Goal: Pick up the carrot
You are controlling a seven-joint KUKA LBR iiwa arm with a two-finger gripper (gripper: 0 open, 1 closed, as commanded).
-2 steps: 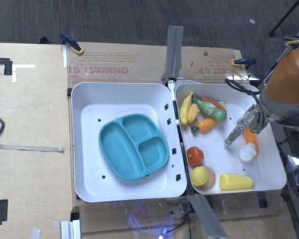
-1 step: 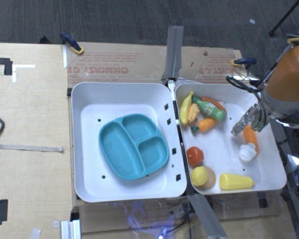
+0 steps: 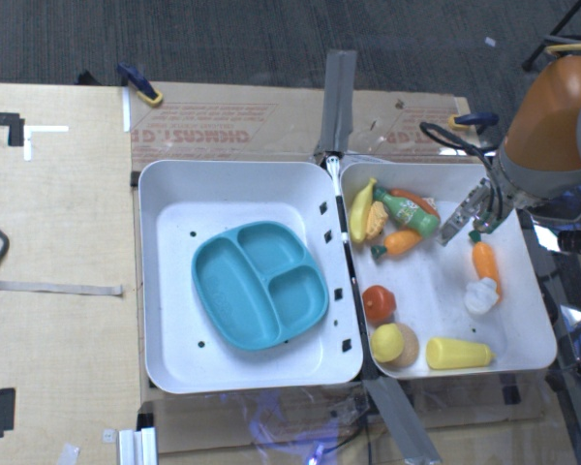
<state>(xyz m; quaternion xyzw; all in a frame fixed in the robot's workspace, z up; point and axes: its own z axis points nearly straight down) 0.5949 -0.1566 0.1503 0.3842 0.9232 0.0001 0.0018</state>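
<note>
While the arm [image 3: 547, 129] reaches in from the right, its gripper [image 3: 470, 216] hangs low over the right bin [image 3: 537, 294] — fingers spread, pinching nothing | carrot [image 3: 484, 262] lies just below the fingertips, apart from them, beside a white piece [image 3: 480, 298] | cardboard [image 3: 228, 124] print — too blurred to read

The scene is viewed by one fixed camera set high above the pale wooden table [image 3: 58, 337], angled down at a slant. Both shallow white plastic bins, left [image 3: 165, 356] and right [image 3: 523, 352], are framed, with dark floor seen beyond the far edge.
</note>
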